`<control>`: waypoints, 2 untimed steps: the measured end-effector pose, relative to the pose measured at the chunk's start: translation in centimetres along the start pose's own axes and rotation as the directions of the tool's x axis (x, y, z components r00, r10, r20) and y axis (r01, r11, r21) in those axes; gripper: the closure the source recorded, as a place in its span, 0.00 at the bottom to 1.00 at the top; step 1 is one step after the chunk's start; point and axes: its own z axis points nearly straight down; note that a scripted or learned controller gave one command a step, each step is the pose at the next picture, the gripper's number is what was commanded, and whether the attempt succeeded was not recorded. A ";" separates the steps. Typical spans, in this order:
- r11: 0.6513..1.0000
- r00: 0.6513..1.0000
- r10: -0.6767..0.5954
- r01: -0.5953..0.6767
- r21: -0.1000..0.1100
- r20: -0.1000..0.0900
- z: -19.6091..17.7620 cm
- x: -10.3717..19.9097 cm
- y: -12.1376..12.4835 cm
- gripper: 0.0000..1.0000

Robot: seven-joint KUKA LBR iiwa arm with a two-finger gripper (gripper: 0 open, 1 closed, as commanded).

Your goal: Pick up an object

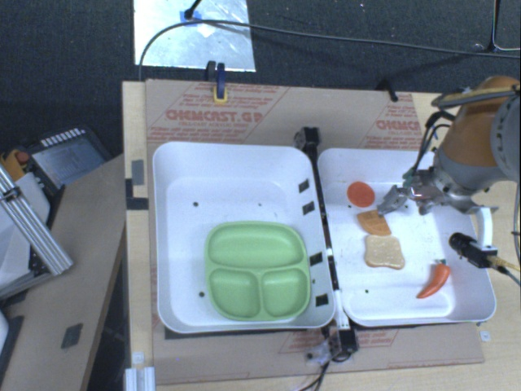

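Landmark: the right bin (480,304). Left of it, touching along the divider, sits the left bin (175,169) holding a green divided tray (256,269), hard plastic, broad and flat, poor for a pinch grasp and well apart from the arm anyway.

Inside the right bin, largest first: a toast slice (384,252) near the middle, thin and flat, likely light toy plastic (rigid, I'd guess), hard to get under, so best taken across its short edges. Just above it an orange cracker-like piece (375,222), nearly touching the toast and also flat. Toward the bin's lower right, an orange-red chili pepper (434,281), slim and rounded, lying apart from the rest: probably the easiest pick, pinched across its thick middle, though it could roll or slip. At the bin's upper middle a small red tomato slice (361,193), a low disc.

The hand (394,201) hangs over the bin's upper half, between tomato and cracker; cannot tell how wide it is. Nothing seen in it. Crowding of cracker and toast is the main obstacle.
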 end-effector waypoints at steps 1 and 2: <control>1.000 1.000 0.000 0.000 -0.007 -0.002 2.7 0.0 0.3 0.00; 1.000 1.000 -0.003 0.003 -0.019 -0.002 1.2 0.1 0.7 1.00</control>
